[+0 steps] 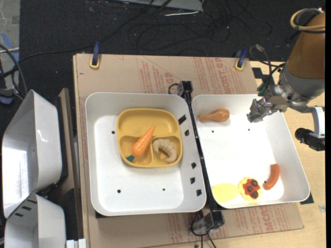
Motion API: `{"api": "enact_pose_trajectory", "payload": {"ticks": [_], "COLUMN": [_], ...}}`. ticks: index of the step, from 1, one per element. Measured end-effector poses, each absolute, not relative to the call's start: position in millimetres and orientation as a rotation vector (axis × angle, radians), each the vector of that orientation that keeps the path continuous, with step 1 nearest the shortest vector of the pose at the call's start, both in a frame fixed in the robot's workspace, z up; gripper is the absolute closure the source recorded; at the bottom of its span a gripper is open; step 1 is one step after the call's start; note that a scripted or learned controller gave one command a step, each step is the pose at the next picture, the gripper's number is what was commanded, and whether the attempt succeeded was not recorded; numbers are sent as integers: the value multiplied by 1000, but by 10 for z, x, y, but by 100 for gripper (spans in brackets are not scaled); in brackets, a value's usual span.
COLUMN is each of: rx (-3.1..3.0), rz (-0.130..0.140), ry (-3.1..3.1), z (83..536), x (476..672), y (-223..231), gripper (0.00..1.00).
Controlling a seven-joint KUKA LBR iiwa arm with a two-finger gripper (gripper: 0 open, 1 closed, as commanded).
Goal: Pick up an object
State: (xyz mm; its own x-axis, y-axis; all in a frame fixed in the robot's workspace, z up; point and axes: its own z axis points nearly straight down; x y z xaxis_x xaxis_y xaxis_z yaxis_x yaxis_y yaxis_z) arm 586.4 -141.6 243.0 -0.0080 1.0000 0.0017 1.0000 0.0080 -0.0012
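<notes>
The gripper (257,114) hangs over the far right part of the right bin (227,154), its dark fingers pointing down and left with nothing seen between them. A brown drumstick (215,116) lies to its left near the bin's far wall. A small sausage (271,176) rests at the near right. Beside it sit a pizza slice (250,187) and a flat yellow piece (224,191). In the left bin (103,154) a yellow divided plate (129,122) carries an orange carrot (143,141) and a pale shrimp (166,149).
The two bins meet at a black divider strip (195,149) on a cardboard-covered bench (139,68). Yellow clamps (94,61) hold the board's far edge. White containers (28,138) stand off the bench at left. Cables (155,19) trail over the dark floor behind.
</notes>
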Motion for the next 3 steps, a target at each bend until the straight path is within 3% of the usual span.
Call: {"api": "enact_pose_trajectory", "payload": {"ticks": [2, 3], "rx": [-2211, -2211], "rz": [1, 0], "ry": [-2228, -2229], "z": [2207, 2148], "x": [5634, 5616], "y": [-342, 153], "gripper": [100, 100]}}
